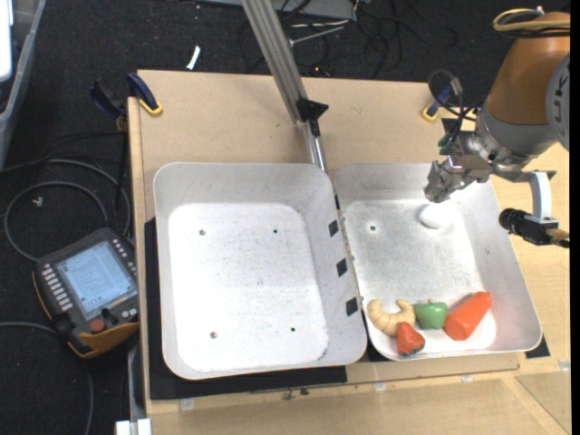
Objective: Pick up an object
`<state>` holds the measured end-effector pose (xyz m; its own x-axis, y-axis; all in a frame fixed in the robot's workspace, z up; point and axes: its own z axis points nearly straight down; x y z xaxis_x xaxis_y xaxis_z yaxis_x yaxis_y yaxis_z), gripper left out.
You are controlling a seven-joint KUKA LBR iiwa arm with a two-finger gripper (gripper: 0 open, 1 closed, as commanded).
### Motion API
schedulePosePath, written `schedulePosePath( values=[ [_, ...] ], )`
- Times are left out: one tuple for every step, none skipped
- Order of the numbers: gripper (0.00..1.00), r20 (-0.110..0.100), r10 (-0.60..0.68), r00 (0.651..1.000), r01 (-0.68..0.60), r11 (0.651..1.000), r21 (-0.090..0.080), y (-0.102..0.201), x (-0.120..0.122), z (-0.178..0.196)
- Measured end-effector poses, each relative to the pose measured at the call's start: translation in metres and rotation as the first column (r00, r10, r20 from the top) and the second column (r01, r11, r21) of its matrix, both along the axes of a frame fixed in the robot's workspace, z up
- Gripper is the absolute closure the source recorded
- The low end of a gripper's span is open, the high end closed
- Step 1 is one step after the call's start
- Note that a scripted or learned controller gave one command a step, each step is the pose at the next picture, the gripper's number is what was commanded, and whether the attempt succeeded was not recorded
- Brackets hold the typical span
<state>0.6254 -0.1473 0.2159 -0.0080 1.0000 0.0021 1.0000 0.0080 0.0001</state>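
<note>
White bins (pixel 172 188): two, side by side
Small things in the right bin's near corner: four, being a cream piece (pixel 387 314), green piece (pixel 432 314), red piece (pixel 410 337), orange piece (pixel 468 316)
White thing (pixel 434 216) at the right bin's far end: one

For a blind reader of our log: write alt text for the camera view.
A grey arm's two-finger gripper hangs just above a small white rounded object in the right shallow white bin. Along that bin's near edge lie a cream curved piece, a small red piece, a green pepper-like toy and an orange carrot-like toy. The left shallow white bin sits beside it.
</note>
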Motion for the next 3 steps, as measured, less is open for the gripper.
schedulePosePath(
  values=[
    [1.0, -0.001, -0.001, 1.0, 0.001, 1.0, 0.0, 0.042, -0.018, 0.008],
    [1.0, -0.002, -0.001, 1.0, 0.001, 1.0, 0.0, 0.085, -0.038, 0.01],
    [1.0, 0.0, 0.0, 1.0, 0.0, 1.0, 0.0, 0.132, -0.048, 0.021]
  ],
)
